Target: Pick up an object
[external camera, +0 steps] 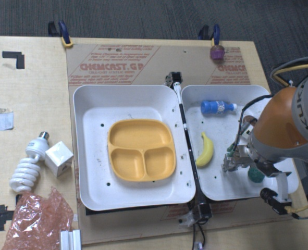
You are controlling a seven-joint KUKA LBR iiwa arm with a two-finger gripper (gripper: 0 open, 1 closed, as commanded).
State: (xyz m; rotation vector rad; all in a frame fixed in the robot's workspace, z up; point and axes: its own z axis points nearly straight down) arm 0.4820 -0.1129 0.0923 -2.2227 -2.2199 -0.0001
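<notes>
In the right bin (216,189) lie a yellow banana (205,150), a blue bottle (216,107) on its side at the far end, and a small teal object (256,175) near the front right. My gripper (231,161) hangs low over the right bin's floor, just right of the banana and left of the teal object. The grey wrist and orange band (279,121) cover the bin's right side. A small green piece shows at the gripper's edge; I cannot tell whether it is held.
The left bin (91,139) holds a yellow divided tray (142,150). A purple object (217,52) sits on the board behind the bins. Left of the bins lie a spiral light bulb (28,168), a white cube (59,158) and crumpled pink plastic (36,223).
</notes>
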